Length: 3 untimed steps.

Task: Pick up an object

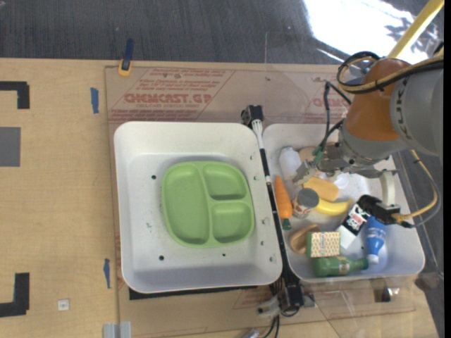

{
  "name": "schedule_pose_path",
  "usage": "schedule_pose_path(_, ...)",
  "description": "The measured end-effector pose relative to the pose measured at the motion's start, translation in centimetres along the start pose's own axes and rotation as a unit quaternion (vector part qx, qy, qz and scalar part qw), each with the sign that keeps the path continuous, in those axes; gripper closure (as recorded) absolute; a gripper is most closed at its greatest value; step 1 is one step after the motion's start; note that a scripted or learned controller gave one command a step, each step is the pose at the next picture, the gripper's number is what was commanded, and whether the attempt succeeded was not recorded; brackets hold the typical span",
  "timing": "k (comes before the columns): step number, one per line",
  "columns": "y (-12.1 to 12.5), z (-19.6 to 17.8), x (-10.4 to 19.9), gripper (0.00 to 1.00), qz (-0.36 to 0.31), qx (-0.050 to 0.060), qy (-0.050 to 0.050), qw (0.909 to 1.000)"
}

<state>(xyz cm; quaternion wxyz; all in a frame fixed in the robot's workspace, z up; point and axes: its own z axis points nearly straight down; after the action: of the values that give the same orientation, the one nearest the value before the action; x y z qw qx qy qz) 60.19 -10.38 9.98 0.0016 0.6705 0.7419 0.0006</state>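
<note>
In the right bin (412, 248), near the table's right edge, we see the objects heaped together: a banana (331, 207), an orange carrot (282, 198), a green bottle (340, 265), a blue-capped bottle (374, 243). The hand (320, 162) hangs over the bin's far part, above the pile; we cannot tell how it is set. The left bin (134, 210) carries a green divided plate (208, 204). We judge the step is best done by choosing something at the heap's margin, like the carrot, and descending straight so neighbours are not nudged.
</note>
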Motion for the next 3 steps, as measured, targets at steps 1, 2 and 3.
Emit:
schedule_pose_path(1, 0.8, 0.6, -0.4, 0.00, 0.102, 0.014, 0.003, 0.9946)
schedule_pose_path(2, 1.0, -0.4, -1.1, 1.00, 0.105, 0.007, -0.006, 0.9945)
schedule_pose_path(3, -4.1, 0.9, -0.4, 1.00, 0.200, -0.009, 0.000, 0.9797)
